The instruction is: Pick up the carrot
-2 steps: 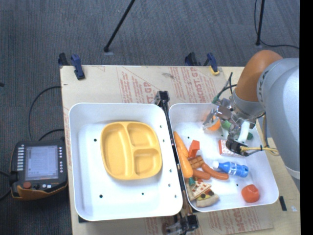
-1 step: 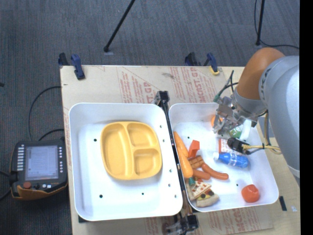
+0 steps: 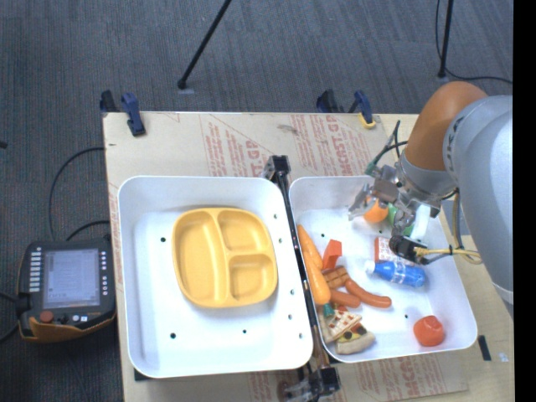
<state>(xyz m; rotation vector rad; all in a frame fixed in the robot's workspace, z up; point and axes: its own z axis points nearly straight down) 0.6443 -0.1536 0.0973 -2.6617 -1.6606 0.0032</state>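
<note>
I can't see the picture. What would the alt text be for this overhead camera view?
A grey robot arm's gripper hangs over the right bin, apart from the carrot lying along that bin's left wall. Nearby lie sausages, a blue bottle and a red tomato. The left bin holds a yellow divided plate.

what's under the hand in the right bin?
An orange object sits right beneath the hand, partly covered, so its shape is unclear. The carrot lies apart, along the right bin left wall, uncovered.
</note>
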